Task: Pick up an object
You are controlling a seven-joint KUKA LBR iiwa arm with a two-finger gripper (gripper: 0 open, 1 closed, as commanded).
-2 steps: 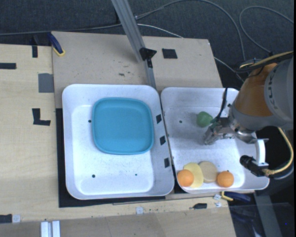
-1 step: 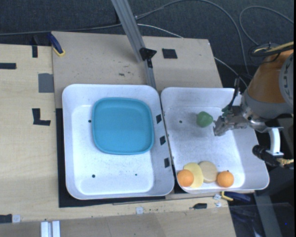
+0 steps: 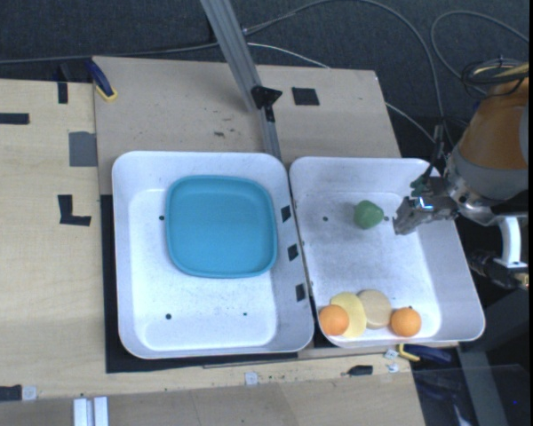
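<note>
We take the green ball (image 3: 368, 214) as our target; it sits in the right bin (image 3: 444, 264), toward the far end, well apart from the cluster at the near wall: two orange balls (image 3: 335, 319) (image 3: 405, 321) w/ a cream disc (image 3: 374, 306) between them and a pale yellow piece (image 3: 354, 321) touching the left orange one.

Handling, our guess: small, rounded, prob. light, maybe soft plastic or foam. Round shape means it'll roll if nudged off-centre, so we'd close across its widest part, coming straight down, fingers either side.

Gripper (image 3: 407, 217) hangs just right of the green ball, near it but apparently not touching. Too small and dark for us to tell whether the pincer is spread or closed; nothing visible in it. The blue plate (image 3: 221, 225) lies in the left bin (image 3: 138, 264), far left of the ball.
</note>
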